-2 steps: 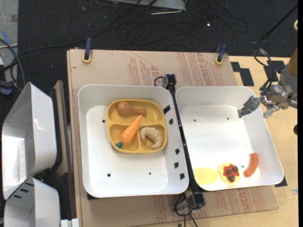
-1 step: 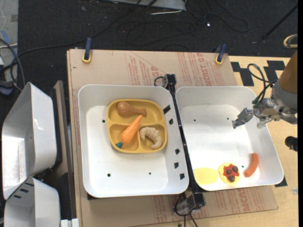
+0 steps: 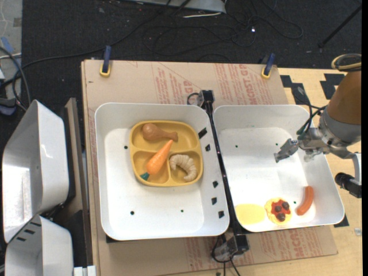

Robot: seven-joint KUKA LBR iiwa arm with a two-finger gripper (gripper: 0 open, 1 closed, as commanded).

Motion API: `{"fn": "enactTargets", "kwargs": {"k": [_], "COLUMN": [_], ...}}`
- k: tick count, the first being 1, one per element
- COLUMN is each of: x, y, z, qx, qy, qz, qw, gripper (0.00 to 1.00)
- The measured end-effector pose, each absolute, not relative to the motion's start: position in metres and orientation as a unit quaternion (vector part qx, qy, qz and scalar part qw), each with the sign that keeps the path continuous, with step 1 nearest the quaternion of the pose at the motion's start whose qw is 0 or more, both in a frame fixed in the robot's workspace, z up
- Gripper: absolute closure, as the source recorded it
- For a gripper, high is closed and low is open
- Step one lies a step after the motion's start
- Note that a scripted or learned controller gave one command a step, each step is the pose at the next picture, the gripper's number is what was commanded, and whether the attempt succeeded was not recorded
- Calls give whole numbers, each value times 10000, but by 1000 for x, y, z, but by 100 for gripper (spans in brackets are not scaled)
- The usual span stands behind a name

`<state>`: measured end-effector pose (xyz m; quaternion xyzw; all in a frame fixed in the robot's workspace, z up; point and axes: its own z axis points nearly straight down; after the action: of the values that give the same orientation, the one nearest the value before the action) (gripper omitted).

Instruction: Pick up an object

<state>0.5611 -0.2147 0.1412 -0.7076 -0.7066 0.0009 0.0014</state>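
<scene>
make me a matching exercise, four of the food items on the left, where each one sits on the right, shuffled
Things:
1. carrot
2. drumstick
3. sausage
4. shrimp

Places:
A. right bin, near its front right corner
B. yellow plate, top compartment
C. yellow plate, lower right compartment
D. yellow plate, lying slantwise across a divider, leafy end lower left

Pairs: 1-D, 2-B, 3-A, 4-C
</scene>
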Motion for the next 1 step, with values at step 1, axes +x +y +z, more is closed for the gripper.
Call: {"fn": "enactTargets", "kwargs": {"k": [1], "x": [562], "y": [-215], "z": [154], "qx": [-7073], "qy": [-7069], "qz": [-3], "qw": [-13], "gripper": [100]}}
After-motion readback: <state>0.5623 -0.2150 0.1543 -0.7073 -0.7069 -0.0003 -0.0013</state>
